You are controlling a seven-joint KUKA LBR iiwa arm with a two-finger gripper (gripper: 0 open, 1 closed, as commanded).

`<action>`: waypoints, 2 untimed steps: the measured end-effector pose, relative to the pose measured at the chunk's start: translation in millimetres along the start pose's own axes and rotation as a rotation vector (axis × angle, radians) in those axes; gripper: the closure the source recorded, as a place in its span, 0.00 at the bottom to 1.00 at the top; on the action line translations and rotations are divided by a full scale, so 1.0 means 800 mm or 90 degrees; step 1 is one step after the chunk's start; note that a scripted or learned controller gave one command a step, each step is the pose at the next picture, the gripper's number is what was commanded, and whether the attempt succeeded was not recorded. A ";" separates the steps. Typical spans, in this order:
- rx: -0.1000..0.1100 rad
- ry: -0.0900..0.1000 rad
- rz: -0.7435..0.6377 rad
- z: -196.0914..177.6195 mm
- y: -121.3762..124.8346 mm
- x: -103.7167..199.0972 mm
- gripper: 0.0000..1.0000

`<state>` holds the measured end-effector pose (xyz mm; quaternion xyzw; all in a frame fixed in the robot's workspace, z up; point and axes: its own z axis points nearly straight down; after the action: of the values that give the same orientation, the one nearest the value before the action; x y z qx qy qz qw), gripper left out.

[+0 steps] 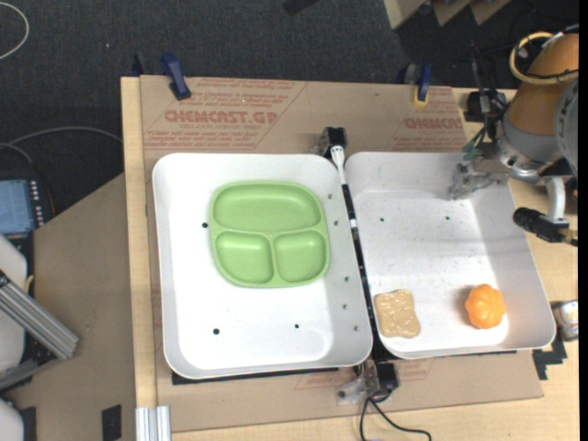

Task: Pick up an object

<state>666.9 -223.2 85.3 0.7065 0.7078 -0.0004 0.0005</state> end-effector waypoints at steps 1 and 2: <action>0.000 0.000 0.000 0.000 0.000 0.000 1.00; 0.000 0.000 0.000 0.000 0.000 0.000 1.00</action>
<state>666.9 -223.2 85.3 0.7064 0.7078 -0.0004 0.0005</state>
